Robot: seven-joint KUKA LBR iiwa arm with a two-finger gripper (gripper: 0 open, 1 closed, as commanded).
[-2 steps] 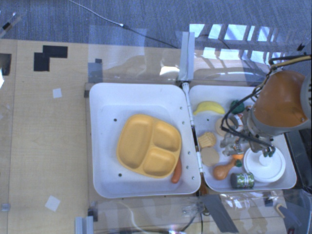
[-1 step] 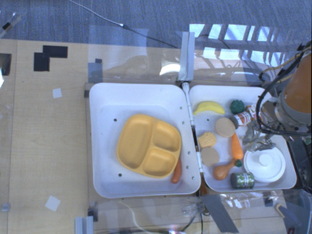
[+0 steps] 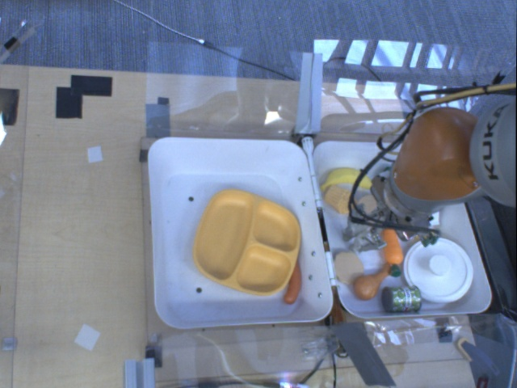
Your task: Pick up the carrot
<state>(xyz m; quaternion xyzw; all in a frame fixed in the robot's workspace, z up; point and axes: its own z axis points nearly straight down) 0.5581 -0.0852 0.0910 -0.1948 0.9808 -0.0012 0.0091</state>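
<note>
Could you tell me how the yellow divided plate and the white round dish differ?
The yellow divided plate lies in the left bin; the white round dish sits in the right bin. The plate is larger, squarish with three compartments; the dish is round. Both sit flat.

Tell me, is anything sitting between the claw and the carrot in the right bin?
Nothing visible does. The claw hangs low in the right bin, and the carrot lies right beside it. A white lidded bowl crowds the carrot's right side, and a tan pear-shaped piece lies just below it.
</note>
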